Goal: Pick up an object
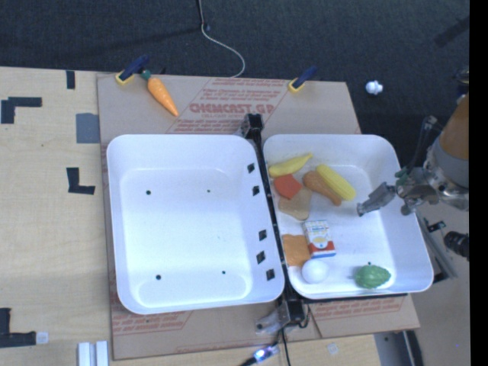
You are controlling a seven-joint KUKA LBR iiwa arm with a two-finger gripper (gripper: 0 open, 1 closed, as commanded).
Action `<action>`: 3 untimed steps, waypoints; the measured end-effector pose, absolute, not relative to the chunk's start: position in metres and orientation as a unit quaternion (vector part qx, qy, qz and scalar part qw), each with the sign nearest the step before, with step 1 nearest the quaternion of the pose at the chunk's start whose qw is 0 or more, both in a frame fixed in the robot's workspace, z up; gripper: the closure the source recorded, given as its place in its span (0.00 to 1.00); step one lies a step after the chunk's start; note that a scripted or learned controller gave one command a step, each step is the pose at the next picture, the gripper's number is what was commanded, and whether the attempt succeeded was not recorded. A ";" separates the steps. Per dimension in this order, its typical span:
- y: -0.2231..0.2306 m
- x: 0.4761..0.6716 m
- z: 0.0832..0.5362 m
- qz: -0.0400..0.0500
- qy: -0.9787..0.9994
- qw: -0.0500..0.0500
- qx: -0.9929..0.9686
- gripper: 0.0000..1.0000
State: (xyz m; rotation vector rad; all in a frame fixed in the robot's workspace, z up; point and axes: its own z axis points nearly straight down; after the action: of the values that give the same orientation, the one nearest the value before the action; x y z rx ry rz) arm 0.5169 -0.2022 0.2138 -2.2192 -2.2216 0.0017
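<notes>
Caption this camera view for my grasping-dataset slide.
Tool hovers over the right bin of toy food; a carrot lies outside.

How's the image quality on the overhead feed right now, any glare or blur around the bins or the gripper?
Camera view: lighting is even and fairly soft; the left bin is bright white with a mild sheen near its lower floor, no hard glare. The toys in the right bin read clearly, with faint shadows. The gripper and wrist at the right look slightly soft. The floor beyond the bench is dark.
</notes>
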 end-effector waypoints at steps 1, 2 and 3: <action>-0.141 0.526 0.082 0.000 -0.709 0.004 -0.705 0.00; -0.117 0.593 0.085 -0.001 -0.709 -0.001 -0.705 0.00; -0.098 0.665 0.081 0.008 -0.707 0.010 -0.707 0.00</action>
State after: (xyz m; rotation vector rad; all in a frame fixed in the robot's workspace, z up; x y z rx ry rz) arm 0.6648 -0.0977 0.0806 -2.2066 -2.2067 0.0258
